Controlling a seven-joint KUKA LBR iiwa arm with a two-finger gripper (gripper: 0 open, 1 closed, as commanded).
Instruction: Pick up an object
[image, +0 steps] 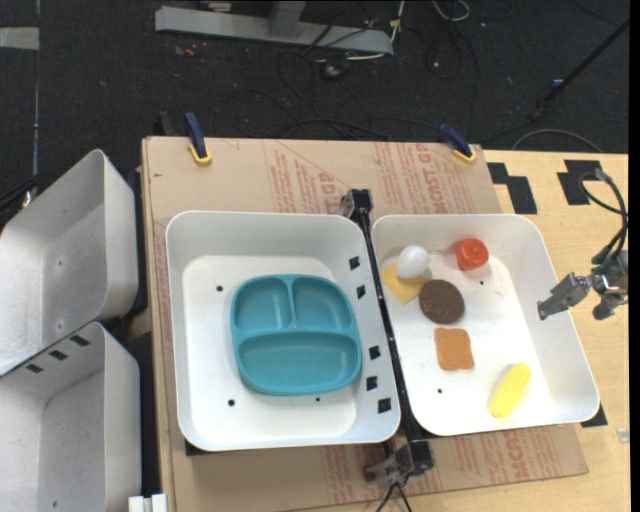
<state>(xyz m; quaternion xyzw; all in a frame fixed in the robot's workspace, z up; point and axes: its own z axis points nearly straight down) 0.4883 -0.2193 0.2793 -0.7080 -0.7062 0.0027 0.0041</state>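
The gripper (572, 294) hangs at the right edge of the right bin (560, 370), just outside its rim. I can't tell from here how its fingers stand, and nothing shows between them.

Inside that bin lie the things to pick. A white egg-shaped piece (412, 262) sits near the far left corner, touching a yellow wedge (400, 287) just below it. A red-orange round piece (472, 253) stands toward the far edge, apart from the rest. A dark brown disc (440, 300) rests in the middle, beside the yellow wedge, and an orange square piece (454, 349) lies just nearer than it. A yellow oblong piece (510, 389) is tilted by the near right corner, closest to the gripper's side.

The left bin (200, 330) carries a teal divided plate (296, 334) at its centre. Black clips (362, 204) join the two bins along their shared edge.
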